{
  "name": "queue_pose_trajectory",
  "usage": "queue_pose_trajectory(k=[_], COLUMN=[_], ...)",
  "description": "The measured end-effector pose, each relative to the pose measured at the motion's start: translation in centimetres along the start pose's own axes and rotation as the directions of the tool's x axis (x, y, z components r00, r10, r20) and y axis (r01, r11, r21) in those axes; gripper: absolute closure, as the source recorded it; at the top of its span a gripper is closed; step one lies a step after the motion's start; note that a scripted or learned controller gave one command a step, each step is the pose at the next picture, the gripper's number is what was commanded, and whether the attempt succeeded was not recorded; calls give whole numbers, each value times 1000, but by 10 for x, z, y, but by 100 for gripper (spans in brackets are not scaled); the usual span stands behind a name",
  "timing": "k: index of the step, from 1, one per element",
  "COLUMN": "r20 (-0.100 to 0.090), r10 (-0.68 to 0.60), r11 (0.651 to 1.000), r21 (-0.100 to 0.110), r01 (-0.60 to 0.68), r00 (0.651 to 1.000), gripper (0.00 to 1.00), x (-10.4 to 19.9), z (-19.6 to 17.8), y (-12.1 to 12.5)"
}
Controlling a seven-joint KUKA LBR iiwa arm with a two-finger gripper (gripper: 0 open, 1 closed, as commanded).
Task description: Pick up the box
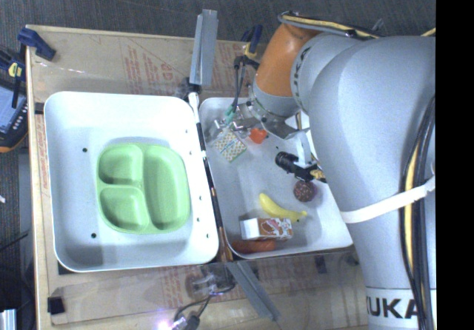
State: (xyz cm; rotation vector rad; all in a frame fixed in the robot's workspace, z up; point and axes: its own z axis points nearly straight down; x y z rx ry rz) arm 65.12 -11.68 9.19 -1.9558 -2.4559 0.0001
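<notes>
Green divided plate point(143, 187) in white bin point(67, 110); yellow banana point(280, 207); red-and-white box point(267, 229); checkered packet point(229, 146); orange-banded grey arm point(355, 99).

green divided plate point(144, 188) in left bin point(63, 110), banana point(280, 207), plum point(304, 190)

Bright, even overhead light, soft shadows, mild glare on white bins point(59, 173).

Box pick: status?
Pincer low at right bin's far corner, over patterned packet. Box untouched at near wall, banana alongside. Green tray in left bin, out of the way.
</notes>
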Motion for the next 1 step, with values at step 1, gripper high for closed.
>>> queue_pose_trajectory(k=[1], r20=[-1], r10=[-13], r11=[1000], r21=[1], r01=[13], r00=[1000], gripper=[100], x=[2], z=[-10], y=[1])
